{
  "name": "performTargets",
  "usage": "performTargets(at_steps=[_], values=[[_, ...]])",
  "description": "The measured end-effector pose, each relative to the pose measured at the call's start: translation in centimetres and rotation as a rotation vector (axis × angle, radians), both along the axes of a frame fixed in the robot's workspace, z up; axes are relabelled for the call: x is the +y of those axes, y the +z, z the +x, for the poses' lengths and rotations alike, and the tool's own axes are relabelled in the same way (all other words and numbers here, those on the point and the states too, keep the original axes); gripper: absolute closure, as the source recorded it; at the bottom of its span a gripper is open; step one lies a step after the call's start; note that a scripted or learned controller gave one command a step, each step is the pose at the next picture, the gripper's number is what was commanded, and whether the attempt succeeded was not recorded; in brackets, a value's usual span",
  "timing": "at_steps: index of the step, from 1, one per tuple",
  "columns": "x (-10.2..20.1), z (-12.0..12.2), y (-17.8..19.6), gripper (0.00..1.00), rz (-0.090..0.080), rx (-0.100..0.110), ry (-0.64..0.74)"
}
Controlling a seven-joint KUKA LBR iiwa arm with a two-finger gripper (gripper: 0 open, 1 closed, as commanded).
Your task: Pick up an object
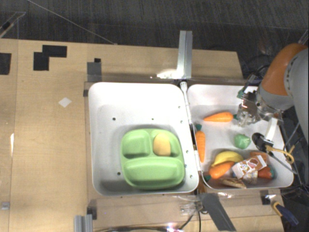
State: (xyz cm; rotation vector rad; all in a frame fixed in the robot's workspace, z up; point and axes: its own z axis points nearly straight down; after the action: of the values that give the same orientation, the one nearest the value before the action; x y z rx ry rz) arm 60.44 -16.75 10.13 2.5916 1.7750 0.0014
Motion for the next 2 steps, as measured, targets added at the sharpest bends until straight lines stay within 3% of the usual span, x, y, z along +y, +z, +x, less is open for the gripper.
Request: performTargets(at_steps=[1, 2], values=[[0.0, 0.0, 0.0, 0.0, 0.0, 0.0, 0.001], [0.7, -6.3, 5.2, 0.0, 0.0, 0.0, 0.137]])
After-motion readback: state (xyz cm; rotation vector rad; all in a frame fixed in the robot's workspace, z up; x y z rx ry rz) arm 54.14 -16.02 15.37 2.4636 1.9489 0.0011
